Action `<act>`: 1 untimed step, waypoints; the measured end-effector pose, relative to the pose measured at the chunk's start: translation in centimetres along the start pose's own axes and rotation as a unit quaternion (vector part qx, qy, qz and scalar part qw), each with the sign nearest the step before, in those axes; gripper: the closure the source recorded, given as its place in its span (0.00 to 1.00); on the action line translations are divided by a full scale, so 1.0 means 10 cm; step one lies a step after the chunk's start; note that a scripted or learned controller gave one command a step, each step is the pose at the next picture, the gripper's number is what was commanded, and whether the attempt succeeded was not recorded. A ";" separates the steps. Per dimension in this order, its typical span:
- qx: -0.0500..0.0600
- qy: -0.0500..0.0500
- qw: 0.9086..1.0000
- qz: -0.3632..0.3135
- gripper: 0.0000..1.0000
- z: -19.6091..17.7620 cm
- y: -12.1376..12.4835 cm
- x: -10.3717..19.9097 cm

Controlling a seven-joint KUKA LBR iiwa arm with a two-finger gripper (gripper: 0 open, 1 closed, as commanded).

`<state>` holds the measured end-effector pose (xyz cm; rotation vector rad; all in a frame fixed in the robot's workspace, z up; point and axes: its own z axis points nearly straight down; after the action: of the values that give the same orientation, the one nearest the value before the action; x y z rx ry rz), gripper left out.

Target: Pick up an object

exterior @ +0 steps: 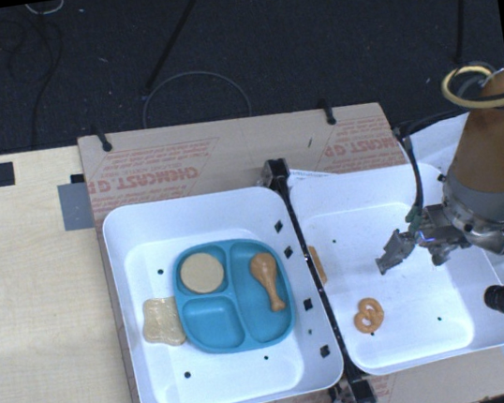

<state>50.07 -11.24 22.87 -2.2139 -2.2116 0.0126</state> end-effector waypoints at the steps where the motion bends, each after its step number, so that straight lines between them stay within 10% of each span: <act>1: -0.005 -0.001 1.000 -0.001 0.00 -0.05 0.02 0.00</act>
<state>50.28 -11.27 23.33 -2.2181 -2.2188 0.0033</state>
